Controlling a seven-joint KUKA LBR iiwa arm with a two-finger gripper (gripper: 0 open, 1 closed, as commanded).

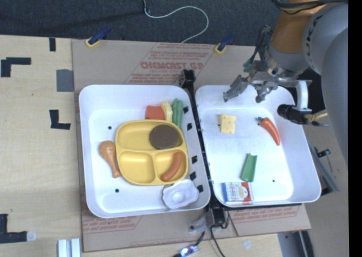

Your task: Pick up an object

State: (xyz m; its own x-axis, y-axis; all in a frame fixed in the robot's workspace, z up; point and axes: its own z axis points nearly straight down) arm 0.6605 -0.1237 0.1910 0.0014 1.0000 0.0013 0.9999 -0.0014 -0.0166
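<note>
My gripper [249, 91] hangs open over the far edge of the right bin [300, 191], its two grey fingers spread with nothing between them. Below it in that bin lies a yellow cheese wedge [227, 124]. A red chili pepper [271, 131] lies to the right of the cheese. Nearer the front are a green pickle [249, 167] and a small white-and-blue carton [237, 192].
The left bin [93, 148] holds a yellow divided plate [138, 162] with a brown patty [164, 136] and a sausage [173, 166]. Around the plate lie a drumstick [109, 157], a white egg [180, 195] and red, yellow and green food pieces [166, 111]. A white cable [169, 12] trails behind the bins.
</note>
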